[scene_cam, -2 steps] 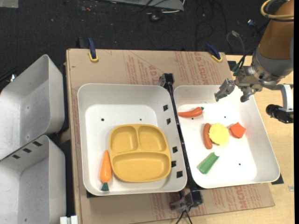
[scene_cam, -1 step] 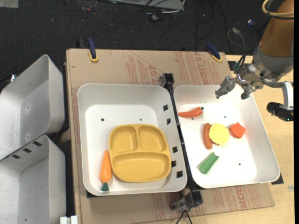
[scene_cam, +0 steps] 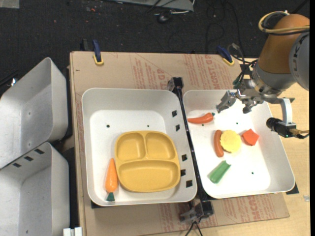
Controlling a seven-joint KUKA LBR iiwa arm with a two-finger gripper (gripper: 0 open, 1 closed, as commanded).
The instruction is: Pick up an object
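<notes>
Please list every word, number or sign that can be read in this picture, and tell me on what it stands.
No text reads with certainty.
Red printed lettering on the brown board under the bins: upside down and blurred, unreadable.
More red print on its front strip: too faint to read.
White bins, yellow tray, toy foods, arm: I see no text or signs.

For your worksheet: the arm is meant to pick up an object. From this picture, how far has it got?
Done: the gripper is over the right bin, near the red chili pepper. In hand: nothing, its open fingers are bare. Left: closing on and lifting an item; the sausage, yellow disc, orange piece and green piece all lie on the floor.
</notes>
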